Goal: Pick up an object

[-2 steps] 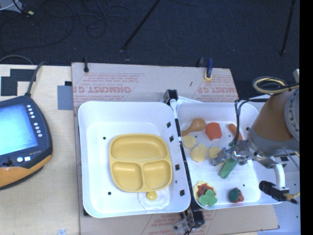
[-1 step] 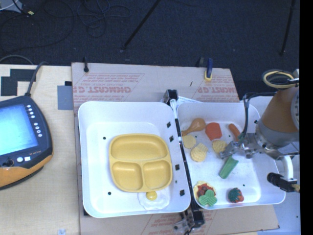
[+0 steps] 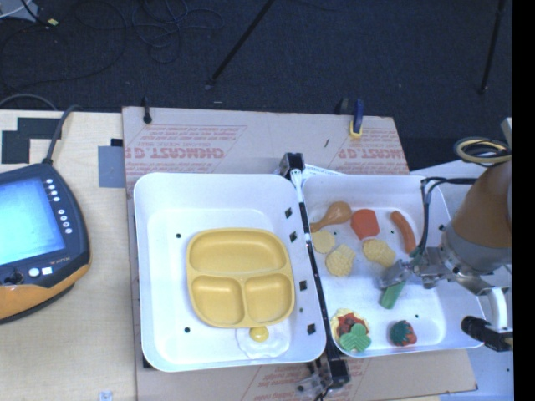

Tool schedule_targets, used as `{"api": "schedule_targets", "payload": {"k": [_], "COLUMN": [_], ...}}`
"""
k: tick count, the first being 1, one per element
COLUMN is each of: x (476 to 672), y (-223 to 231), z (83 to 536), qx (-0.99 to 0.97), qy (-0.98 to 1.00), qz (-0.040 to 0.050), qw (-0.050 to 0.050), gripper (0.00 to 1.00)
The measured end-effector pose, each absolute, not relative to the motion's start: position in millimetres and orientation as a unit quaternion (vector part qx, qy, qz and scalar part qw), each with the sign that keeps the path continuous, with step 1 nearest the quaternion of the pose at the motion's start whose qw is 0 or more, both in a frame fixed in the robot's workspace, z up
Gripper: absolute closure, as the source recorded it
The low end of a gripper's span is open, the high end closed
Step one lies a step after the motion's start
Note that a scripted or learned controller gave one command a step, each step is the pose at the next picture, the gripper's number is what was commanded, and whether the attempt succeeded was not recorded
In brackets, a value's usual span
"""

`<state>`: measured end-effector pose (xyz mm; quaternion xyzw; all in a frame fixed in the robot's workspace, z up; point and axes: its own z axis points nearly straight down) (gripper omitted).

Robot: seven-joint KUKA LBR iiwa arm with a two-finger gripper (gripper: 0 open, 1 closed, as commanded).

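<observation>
Gripper low over the toy food

Your gripper hovers just above the green piece, presumably lining up; you cannot tell its state.

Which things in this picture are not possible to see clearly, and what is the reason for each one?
- Gripper, camera view: the fingers are too small and blurred, so open or shut is unclear.
- Green piece, camera view: it lies right at the gripper; whether it is gripped or only touched cannot be told.
- Arm, camera view: cut off by the right side.
- Handheld screen, camera view: cut off by the left edge.
</observation>
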<state>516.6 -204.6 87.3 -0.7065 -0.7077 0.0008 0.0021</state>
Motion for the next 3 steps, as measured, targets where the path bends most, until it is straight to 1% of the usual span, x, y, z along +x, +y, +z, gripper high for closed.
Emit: {"api": "schedule_targets", "payload": {"k": [1,2,3], "x": [473.9,486.8,474.7], "y": [-159,-215,-132], "z": [88,125,86], "qx": [-0.708,-0.707,-0.706], "qy": [-0.706,-0.707,-0.709], "qz": [0.0005,0.0005,0.0003], "qw": [0.002,-0.001,0.003], "gripper": [0.00,0.00,0.00]}}
